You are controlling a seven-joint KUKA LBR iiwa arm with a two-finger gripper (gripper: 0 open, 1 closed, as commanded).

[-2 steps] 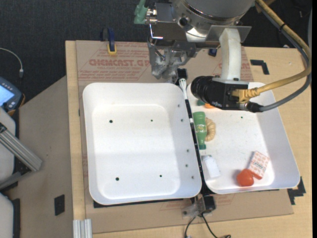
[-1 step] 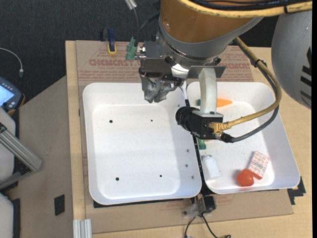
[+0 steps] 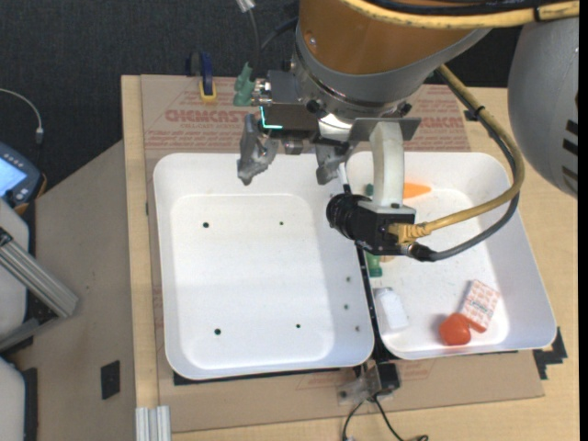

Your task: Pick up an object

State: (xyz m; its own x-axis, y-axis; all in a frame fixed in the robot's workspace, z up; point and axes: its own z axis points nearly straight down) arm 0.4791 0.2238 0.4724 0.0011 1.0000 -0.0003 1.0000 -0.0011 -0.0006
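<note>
My gripper (image 3: 291, 165) hangs over the back edge of the left bin (image 3: 184, 274), fingers spread apart with nothing between them. In the right bin (image 3: 524, 274) lie a red ball (image 3: 455, 330) and a pink-and-white packet (image 3: 480, 303) near the front right. A white block (image 3: 392, 309) sits at that bin's front left. An orange piece (image 3: 416, 190) peeks out at the back, behind the arm's white bracket. A small green thing (image 3: 375, 266) shows just under the black camera housing, mostly hidden.
The arm's big orange-banded body (image 3: 395, 26) covers the back middle of the scene. A yellow cable (image 3: 469, 211) loops over the right bin. The bins sit on a brown cardboard sheet (image 3: 147, 154). Metal rail and a device stand at far left.
</note>
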